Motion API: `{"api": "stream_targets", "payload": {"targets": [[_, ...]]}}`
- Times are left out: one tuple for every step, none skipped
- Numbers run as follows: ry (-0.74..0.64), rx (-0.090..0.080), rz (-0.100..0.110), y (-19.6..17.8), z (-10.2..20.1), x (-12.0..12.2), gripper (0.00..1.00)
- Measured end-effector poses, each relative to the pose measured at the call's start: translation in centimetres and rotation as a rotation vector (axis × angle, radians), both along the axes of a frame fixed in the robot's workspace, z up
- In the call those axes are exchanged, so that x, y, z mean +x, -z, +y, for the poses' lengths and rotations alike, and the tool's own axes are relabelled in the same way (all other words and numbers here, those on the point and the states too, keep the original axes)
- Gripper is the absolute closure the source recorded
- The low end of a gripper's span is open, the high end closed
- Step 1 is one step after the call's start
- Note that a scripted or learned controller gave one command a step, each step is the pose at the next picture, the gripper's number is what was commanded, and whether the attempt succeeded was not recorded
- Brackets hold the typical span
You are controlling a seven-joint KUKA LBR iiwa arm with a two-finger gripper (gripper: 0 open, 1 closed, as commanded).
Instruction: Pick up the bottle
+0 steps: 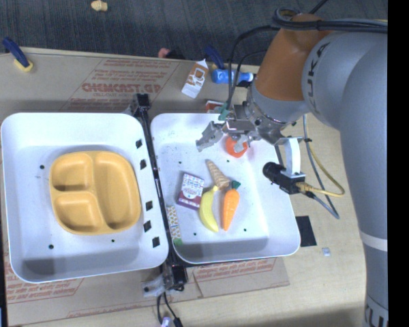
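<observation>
- Hovering over my right shallow white bin (279, 240), the two-finger jaws (221, 133) sit beside a small red-orange bottle (236, 146).
- I cannot tell their state.
- Yellow plastic banana (208, 210) touches orange toy carrot (230, 208).

Both white bins (27, 251) look like smooth moulded plastic, faintly glossy; yellow divided tray (94, 191) matt plastic, soft sheen on the ridges; banana (208, 210) and carrot (230, 208) smooth glossy toy plastic; purple packet (191, 189) printed, slightly shiny wrapper; bench sheet (116, 80) matt brown printed cardboard; arm shell (354, 67) smooth satin grey, orange band (286, 63) smooth semi-gloss; gripper (221, 133) dull bare metal.
</observation>
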State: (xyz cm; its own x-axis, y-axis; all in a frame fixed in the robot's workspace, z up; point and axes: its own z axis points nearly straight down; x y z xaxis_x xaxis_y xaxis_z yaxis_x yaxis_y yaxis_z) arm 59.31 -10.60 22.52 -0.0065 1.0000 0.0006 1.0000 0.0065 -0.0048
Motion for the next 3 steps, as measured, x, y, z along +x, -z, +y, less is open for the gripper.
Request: {"api": "stream_targets", "payload": {"targets": [[-0.005,0.000,0.002,-1.0,0.0,0.0,1.00],[0.072,0.000,0.001,3.4,3.7,-6.7,1.00],[0.249,0.000,0.002,3.4,5.9,-11.8,1.00]]}}
